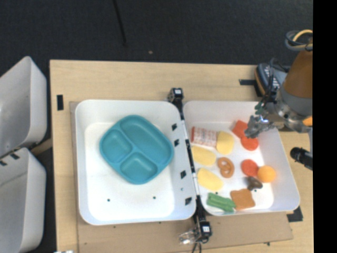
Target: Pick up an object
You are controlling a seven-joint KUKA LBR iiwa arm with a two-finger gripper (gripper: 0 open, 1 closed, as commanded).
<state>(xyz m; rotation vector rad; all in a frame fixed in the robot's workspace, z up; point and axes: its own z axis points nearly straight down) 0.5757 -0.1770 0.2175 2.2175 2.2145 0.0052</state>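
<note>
Red toy pieces [245, 136] lie in the right bin [284, 194], toward its far right corner, directly beneath the gripper [256, 126]. Whether the gripper is spread or pinching, I cannot tell; nothing is visibly held. Other toys sit nearer and to the left.

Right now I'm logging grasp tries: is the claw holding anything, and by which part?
Cannot be told. The claw sits over the flat red-orange toy pieces in the right white bin, hiding any hold.
</note>
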